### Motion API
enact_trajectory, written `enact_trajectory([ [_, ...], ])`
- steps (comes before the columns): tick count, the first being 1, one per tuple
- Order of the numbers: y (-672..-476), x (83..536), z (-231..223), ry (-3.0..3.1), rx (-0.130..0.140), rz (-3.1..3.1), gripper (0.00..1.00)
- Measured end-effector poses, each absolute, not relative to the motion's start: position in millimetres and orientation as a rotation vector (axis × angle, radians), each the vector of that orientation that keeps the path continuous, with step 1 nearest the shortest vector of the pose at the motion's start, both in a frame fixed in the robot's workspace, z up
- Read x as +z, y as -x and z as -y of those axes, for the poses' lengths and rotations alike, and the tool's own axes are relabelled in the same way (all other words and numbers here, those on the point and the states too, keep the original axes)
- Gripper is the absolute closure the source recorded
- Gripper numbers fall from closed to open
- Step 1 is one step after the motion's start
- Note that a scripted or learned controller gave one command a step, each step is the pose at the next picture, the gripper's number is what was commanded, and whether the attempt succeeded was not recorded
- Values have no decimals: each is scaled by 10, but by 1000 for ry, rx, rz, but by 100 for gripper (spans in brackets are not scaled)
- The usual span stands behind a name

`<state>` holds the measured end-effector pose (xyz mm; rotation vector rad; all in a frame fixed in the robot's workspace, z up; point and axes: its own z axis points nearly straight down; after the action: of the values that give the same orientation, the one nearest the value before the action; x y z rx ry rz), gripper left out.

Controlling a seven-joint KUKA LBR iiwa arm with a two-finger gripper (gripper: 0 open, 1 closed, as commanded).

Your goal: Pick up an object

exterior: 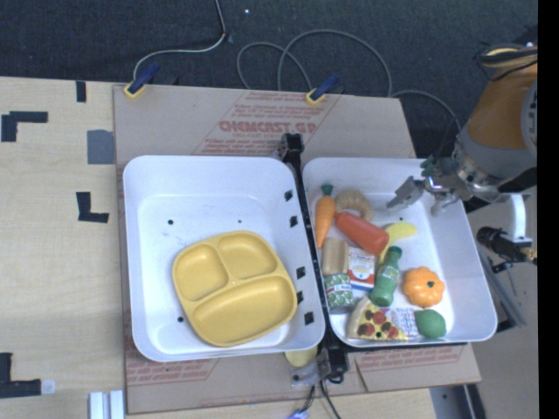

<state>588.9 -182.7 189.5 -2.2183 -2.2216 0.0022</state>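
I am looking down on two shallow white plastic bins sitting side by side: the left bin (144, 234) and the right bin (458, 260). One yellow three-compartment plastic tray (234, 286) is lying in the left bin, tilted a little.

In the right bin I am counting the toy food, which is sitting in a crowded cluster toward that bin's left and near side. There is one orange plastic carrot with a green top (322, 217) lying along the left wall, one red plastic pepper-like piece (362, 230) slanting beside it, one pale beige lump (354, 202) behind those, one small yellow piece (401, 230), one green plastic bottle (387, 275), one orange plastic pumpkin (423, 287), one round green lime-like fruit (431, 323), one pizza slice with red dots (374, 321), and a few small printed packets I cannot count surely.

The grey two-finger gripper (412, 192) is hanging over the far part of the right bin, well apart from the cluster, its fingers spread apart and grasping nothing.

The bins are resting on one brown cardboard sheet with red print (262, 125), lying on a pale wooden bench (52, 260). Thin cables (288, 46) are looping over dark carpet (87, 16) behind.
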Motion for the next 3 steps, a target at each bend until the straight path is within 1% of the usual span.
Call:
enact_trajectory([
  [1, -5616, 1002, 1473, 2227, -6, 2228, 0],
  [2, -6081, 855, 1021, 2227, 9, 2229, 0],
  [3, -6075, 956, 1020, 2227, 5, 2227, 100],
])
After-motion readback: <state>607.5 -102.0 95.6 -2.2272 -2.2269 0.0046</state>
